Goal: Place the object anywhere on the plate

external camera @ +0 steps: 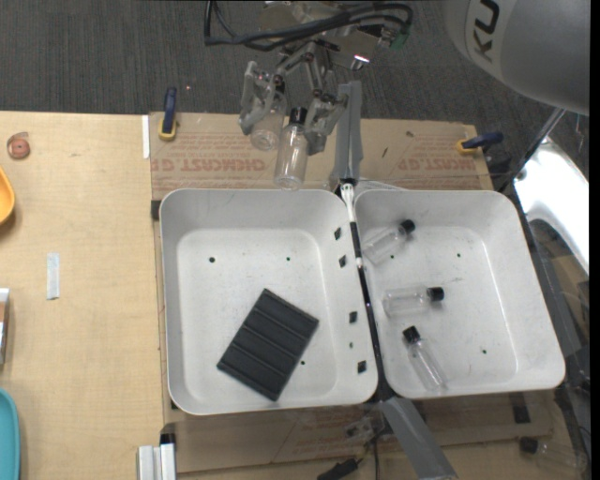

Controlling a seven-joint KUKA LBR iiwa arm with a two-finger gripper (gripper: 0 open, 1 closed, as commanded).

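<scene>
Camera view: fingers (292, 127) clamp a clear vial (292, 155) above cardboard (225, 161) reading "CHEMCIST".

The setting is a robotics laboratory. Two white bins (178, 281) sit side by side on a wooden bench (84, 234), backed by cardboard (403, 150) held with clamps (169, 111) (blue-handled), beneath loose cabling (281, 23) and a grey arm housing (525, 42).

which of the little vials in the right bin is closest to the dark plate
The middle vial, lying crosswise with its black cap pointing right. It lies nearest the divider, so closest to the dark ridged plate in the left bin.
</scene>
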